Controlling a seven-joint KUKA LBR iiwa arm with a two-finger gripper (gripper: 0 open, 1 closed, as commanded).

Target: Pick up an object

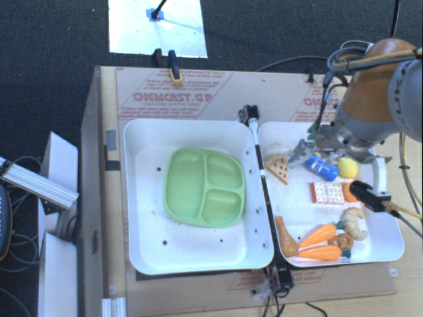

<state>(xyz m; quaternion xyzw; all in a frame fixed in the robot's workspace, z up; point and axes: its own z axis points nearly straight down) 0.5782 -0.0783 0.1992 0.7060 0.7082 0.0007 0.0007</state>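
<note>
The carrots (322,242) lie low in the right bin (396,243), far from the gripper (316,152), which hangs spread apart and holding nothing, the blue thing (322,168) just under its tips, likely so it can grab that.

You see a bulky arm (390,91) with a rounded orange band above a grey, cylinder-shaped wrist housing. A bundle of cables (347,57), yellowish and dark, loops over the top of the orange section and runs along the grey body. Below the wrist sits the gripper (316,145), a cluster of small metallic grey parts with angular edges and thin dark wires hanging beside it.
</note>
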